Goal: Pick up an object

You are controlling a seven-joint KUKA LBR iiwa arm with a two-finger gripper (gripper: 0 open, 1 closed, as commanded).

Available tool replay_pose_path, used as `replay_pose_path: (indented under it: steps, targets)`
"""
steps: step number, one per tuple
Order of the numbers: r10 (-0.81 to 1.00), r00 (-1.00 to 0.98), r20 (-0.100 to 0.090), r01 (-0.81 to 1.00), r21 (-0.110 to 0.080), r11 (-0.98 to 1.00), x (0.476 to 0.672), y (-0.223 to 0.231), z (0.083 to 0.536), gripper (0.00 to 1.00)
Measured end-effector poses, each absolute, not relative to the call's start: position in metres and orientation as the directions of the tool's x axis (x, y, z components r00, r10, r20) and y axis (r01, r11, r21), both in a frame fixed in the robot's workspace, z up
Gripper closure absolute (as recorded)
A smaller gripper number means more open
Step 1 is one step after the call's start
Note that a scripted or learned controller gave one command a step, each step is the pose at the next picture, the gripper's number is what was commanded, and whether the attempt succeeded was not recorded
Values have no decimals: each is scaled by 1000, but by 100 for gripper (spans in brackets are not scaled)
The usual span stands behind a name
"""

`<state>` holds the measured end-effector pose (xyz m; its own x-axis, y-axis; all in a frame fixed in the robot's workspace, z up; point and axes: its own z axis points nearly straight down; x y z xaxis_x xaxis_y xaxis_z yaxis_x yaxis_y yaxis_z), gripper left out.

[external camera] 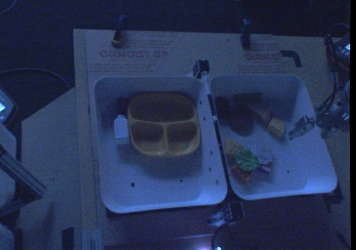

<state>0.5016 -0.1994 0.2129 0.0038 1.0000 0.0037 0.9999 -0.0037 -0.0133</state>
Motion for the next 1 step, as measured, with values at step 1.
replay_pose_path:
  steps: [1]
  targets:
    - [1000, 0, 0, 1000, 0, 0, 505, -199, 219, 0]
